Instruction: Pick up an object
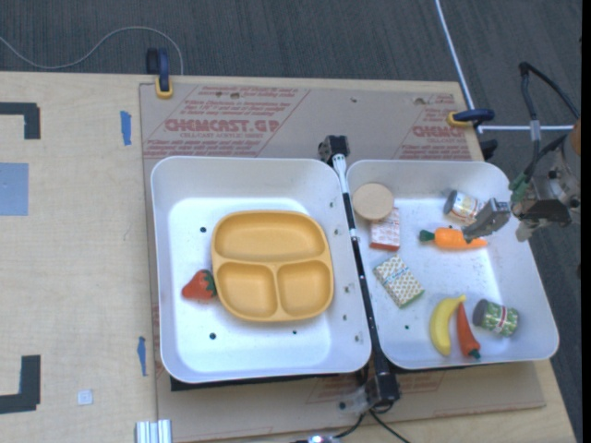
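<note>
Two bins, pincer low at the right bin's far-right side; grasp unconfirmed.
Left to right: strawberry (198,286) wedged against the yellow divided tray (272,266) in the left bin (175,210); in the right bin (531,335), a round wooden disc (373,201), a red-and-white packet (385,232), a patterned block (399,281), a banana (444,323) beside a red pepper (468,334), a green can (497,318), a carrot (450,238) and a silver can (461,204). The pincer (489,220) sits just beside the carrot's right end, near the silver can; cannot tell how wide it stands or whether it grips anything. Risks, as judged: a glancing close could roll the carrot, nudge the silver can, or come up with nothing.
</note>
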You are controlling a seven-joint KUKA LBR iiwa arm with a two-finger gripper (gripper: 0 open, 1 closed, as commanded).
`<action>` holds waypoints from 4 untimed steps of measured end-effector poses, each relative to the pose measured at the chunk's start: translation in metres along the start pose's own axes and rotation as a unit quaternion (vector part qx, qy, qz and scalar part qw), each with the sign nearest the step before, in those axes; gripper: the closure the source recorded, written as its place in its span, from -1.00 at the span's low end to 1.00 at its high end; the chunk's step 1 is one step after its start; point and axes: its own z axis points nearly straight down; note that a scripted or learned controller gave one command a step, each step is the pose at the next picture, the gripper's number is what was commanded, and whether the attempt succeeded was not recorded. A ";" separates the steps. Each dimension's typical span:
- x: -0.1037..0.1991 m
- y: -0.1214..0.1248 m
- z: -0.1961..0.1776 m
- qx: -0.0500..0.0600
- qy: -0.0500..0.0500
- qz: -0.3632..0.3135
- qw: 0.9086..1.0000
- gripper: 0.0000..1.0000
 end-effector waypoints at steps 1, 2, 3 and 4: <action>0.006 0.056 0.152 0.002 0.001 0.000 1.000 -1.00; 0.025 0.028 0.186 -0.004 -0.001 0.001 1.000 -1.00; 0.044 -0.011 0.191 -0.011 -0.003 0.001 1.000 -1.00; 0.042 -0.009 0.178 -0.015 -0.005 0.002 1.000 1.00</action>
